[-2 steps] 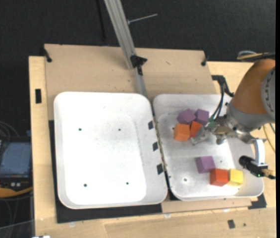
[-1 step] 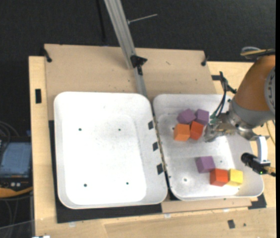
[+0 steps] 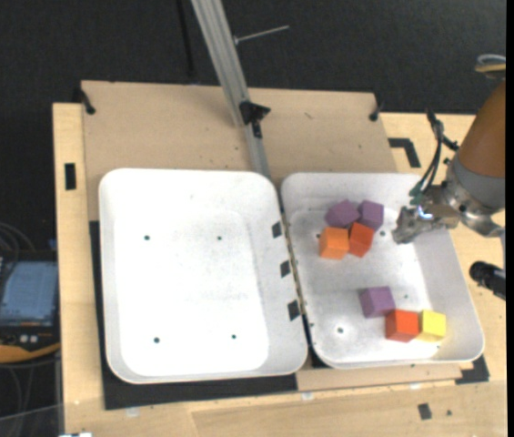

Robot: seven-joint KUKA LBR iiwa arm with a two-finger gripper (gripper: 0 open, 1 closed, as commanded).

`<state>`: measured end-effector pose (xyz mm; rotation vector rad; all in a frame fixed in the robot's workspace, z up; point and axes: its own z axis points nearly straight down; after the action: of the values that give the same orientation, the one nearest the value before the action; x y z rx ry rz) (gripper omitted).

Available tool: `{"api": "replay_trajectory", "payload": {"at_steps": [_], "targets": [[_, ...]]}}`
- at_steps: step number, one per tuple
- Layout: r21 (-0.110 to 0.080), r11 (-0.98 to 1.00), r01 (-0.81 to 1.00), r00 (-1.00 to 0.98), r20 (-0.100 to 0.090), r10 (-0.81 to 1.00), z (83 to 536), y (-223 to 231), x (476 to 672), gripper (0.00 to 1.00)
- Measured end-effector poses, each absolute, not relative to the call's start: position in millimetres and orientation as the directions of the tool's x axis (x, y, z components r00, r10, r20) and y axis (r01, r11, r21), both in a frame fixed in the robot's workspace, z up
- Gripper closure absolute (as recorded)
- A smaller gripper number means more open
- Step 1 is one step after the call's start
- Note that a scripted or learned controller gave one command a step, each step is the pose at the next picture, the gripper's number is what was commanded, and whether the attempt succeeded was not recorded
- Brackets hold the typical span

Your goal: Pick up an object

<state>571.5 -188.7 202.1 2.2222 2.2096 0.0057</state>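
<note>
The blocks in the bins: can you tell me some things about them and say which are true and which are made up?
1. All the blocks lie in the right bin. True.
2. A yellow block touches a red block. True.
3. The pincer holds a purple block. False: it sits to the right of the upper cluster, with no block seen between its fingers.
4. There are ten blocks. False: seven.
5. A purple block lies alone mid-bin, just above the red block. True.
6. The yellow block is in the upper cluster. False: it lies near the bin's lower right corner.

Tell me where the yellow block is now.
The yellow block lies in the right bin, near its front right corner, touching a red block.
</note>
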Motion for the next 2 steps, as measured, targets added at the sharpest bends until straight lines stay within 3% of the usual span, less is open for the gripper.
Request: {"api": "replay_trajectory", "payload": {"at_steps": [2], "targets": [[0.008,0.003,1.0,-0.003,-0.003,1.0,301.8,-198.5,570.7,1.0]]}}
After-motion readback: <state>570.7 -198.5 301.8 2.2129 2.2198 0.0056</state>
